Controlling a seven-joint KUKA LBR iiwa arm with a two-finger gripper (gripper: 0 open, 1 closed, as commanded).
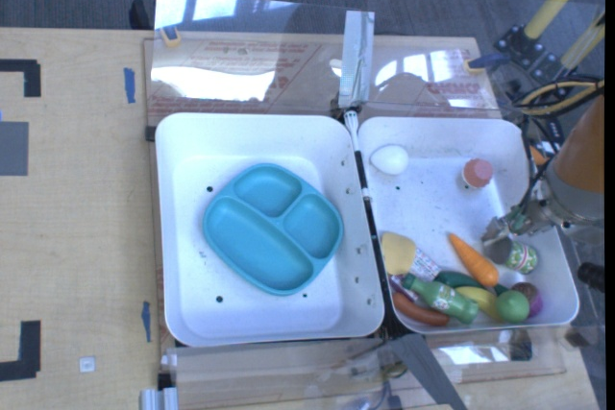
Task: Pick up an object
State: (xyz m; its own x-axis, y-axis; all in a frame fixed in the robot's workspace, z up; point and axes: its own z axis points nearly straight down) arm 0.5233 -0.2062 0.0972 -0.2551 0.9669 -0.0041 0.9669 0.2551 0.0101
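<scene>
From my seat I read the gripper (507, 228) hanging low at the right side of the right bin (437, 182), reaching in from the right edge. Whether it is spread or closed I cannot tell; the tip is a small grey blur against the white.

The nearest candidate is the small green-and-white can (523, 257), just below and slightly right of the tip, lying close against the bin's right wall. I judge that to be the likeliest target: a short drop toward the near-right would put the tip over it. The carrot (474, 259) lies just to the left, its long axis running from upper left to lower right, and would crowd a grasp from that side.

Further down, the near corner is packed: a green bottle (440, 294), a red sausage (419, 310), a green ball (512, 305) and a purple piece (534, 299), touching or nearly so. A yellow wedge (398, 253) sits by the divider; a white egg (389, 158) and a pink cup (478, 173) stand well apart at the far side.

The left bin (183, 206) holds a blue divided plate (273, 228).
</scene>
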